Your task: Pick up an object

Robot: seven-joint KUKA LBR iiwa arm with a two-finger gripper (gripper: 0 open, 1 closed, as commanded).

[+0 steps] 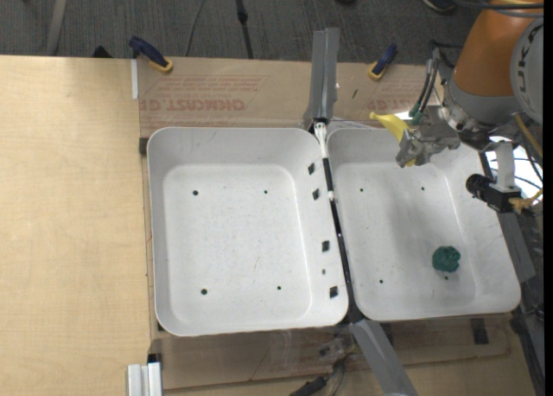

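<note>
1. You are looking at a small dark-green lump (446, 258), lying in the lower right of the right bin (380, 299), close to that bin's right wall. It is too small to name more closely.
2. Judging by its rounded, slightly fuzzy outline, it is probably light and somewhat soft, so it should give under the fingers rather than slip. You would do best closing across its middle from straight above.
3. A yellow object (390, 124) is showing at the upper rim of the same bin, partly behind the gripper. I cannot tell whether it is touching the fingers or merely lying beside them.
4. The gripper (409, 156) is hanging over the upper part of the right bin, well apart from the green lump. How wide it is standing, I cannot tell, and nothing is visibly between its tips.
5. The bin floor is looking smooth, white and flat, so a light object may be sliding when nudged.
6. The left bin (173, 282) is sitting just beside it, the two touching along the centre divider, over cardboard (207, 96) on a wooden bench (60, 213). Room around the lump is generous, except toward the right wall.
</note>
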